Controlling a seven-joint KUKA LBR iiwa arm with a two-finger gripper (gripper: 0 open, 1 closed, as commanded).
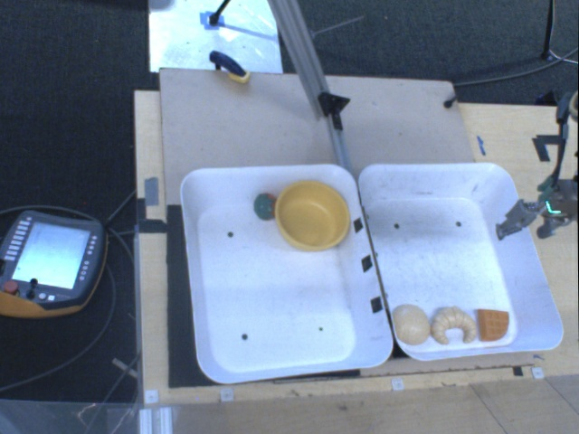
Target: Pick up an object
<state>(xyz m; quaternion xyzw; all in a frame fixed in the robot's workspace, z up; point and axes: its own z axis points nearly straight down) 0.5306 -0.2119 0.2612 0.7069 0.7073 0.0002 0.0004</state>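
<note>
My gripper hangs over the right rim of the right bin, its two fingers spread apart with nothing between them. Along that bin's front wall lie a pale round bun, a croissant and an orange-brown block, all well in front of the gripper. In the left bin, a yellow bowl sits at the back right corner. A small dark green ball touches the bowl's left side.
A slanted metal pole comes down to the bench just behind the gap between the bins. A blue and yellow clamp lies at the back left of the board. A teach pendant rests on the floor to the left.
</note>
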